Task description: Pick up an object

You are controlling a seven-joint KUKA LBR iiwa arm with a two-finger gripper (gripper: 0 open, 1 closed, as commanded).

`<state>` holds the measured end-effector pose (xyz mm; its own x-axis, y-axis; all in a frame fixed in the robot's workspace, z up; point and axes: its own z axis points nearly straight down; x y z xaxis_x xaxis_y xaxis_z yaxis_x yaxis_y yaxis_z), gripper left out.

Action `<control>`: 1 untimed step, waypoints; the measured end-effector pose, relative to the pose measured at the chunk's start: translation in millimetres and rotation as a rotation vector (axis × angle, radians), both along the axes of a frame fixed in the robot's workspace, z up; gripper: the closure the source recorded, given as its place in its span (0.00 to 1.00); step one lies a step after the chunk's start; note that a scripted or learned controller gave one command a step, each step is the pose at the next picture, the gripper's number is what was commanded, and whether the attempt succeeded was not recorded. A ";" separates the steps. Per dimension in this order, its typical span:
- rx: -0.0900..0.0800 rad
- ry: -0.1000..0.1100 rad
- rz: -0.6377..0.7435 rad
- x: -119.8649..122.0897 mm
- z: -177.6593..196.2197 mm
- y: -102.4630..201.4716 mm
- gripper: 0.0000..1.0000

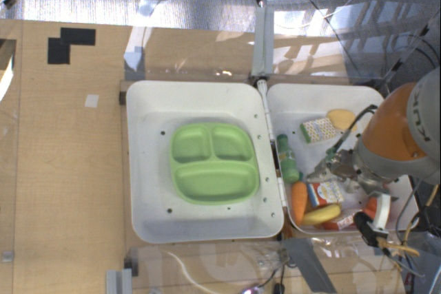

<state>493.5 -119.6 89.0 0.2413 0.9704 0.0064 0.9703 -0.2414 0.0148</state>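
The right bin (313, 90) holds several small items. A green bottle (286, 159) lies along its left wall, with an orange carrot (299, 201) below it. A yellow banana (322, 215) rests at the front, against a red and white box (322, 192). A patterned box (318, 129) and a yellow rounded piece (341, 118) lie toward the back. My gripper (336, 164) hangs low in this bin, just above the red and white box and right of the bottle. The grey wrist and orange band (389, 131) cover the bin's right part.
The left bin (148, 217) bears a green divided plate (213, 162) at its middle. A metal divider (262, 45) runs back between the bins. Cables (386, 241) trail at the front right corner. A red piece (372, 205) shows beside the wrist.
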 end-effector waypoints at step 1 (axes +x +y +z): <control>-0.007 -0.001 -0.086 -1.2 -0.1 9.4 0.00</control>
<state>492.3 -110.2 88.9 0.3235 0.9462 -0.0002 0.9461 -0.3235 0.0177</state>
